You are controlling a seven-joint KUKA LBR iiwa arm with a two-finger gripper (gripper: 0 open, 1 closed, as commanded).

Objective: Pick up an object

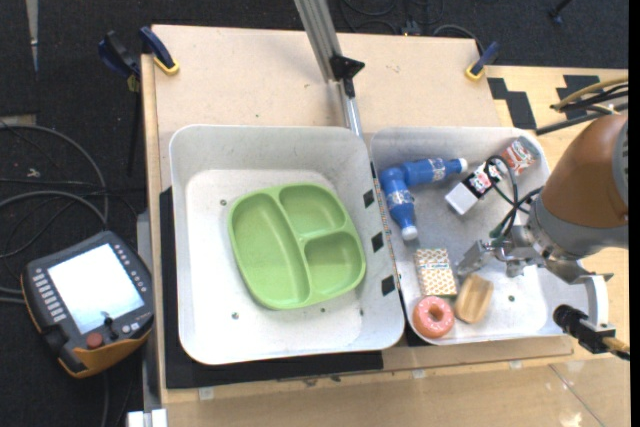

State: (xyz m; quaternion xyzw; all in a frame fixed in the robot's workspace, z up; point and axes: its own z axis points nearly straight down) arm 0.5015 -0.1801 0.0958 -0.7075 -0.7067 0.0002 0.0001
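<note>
The right bin [530, 323] holds several small objects. A pink doughnut [433, 316] lies at its front, with a tan bread-like piece [474, 299] just to its right. Behind them sits a checkered wafer [434, 270]. Two blue bottles lie farther back, one lengthwise [401, 202] and one crosswise [430, 171]. A white block [461, 197], a black-and-white item [487, 176] and a red-and-white packet [520, 155] sit at the back right. My gripper [488, 257] hangs low over the bin, just above and behind the tan piece, with nothing visibly held.
The left bin [190, 215] carries a green divided plate [297, 244]. A slanted metal pole [315, 5] crosses the bench behind the bins. My arm's orange band [590, 175] overhangs the right bin's right side. A teach pendant [90, 300] lies off the bench at left.
</note>
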